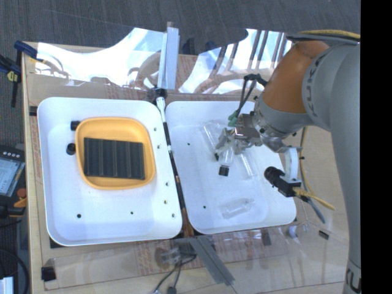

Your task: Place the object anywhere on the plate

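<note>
We see the gripper low over the middle of the right bin, with the grey arm and its orange band reaching in from the right. The gripper stands among faint clear shapes, and we cannot tell how far it is open or whether it has hold of anything.

The clearest candidate for the task's thing is a clear plastic object lying flat on the floor of the right bin, near its front wall and apart from the gripper. Its long axis runs roughly left to right across the bin, the right end sitting a little farther from the front wall than the left. It is see-through and pale against the white floor, so we cannot make out which end is which. A second clear piece shows just behind the gripper, its outline too faint to read.

The yellow plate rests in the left bin, toward that bin's back half, with a dark ribbed panel filling its centre. The plate is well apart from the clear plastic object, with the wall between the two bins lying between them.
</note>
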Robot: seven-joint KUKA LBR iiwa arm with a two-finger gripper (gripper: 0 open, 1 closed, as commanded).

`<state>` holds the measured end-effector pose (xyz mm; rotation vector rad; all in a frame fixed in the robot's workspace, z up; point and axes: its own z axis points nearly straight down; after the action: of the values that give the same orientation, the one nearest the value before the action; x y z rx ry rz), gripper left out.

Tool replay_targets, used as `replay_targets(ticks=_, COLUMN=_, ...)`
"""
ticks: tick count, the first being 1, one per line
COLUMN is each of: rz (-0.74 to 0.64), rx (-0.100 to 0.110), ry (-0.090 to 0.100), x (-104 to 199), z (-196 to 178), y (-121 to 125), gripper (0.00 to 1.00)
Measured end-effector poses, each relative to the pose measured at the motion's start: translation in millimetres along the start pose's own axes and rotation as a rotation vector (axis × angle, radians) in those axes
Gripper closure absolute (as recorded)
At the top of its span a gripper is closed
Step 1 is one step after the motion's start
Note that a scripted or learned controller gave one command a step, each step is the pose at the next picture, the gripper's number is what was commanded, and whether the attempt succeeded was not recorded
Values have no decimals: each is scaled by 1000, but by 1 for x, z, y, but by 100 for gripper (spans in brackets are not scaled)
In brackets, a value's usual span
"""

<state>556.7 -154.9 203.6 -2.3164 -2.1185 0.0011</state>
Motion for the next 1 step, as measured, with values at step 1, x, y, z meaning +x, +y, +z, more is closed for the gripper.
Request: replay_targets(ticks=1, rz=-214, rx=-2, ry=-1, x=46, z=-25, y=52, gripper=100)
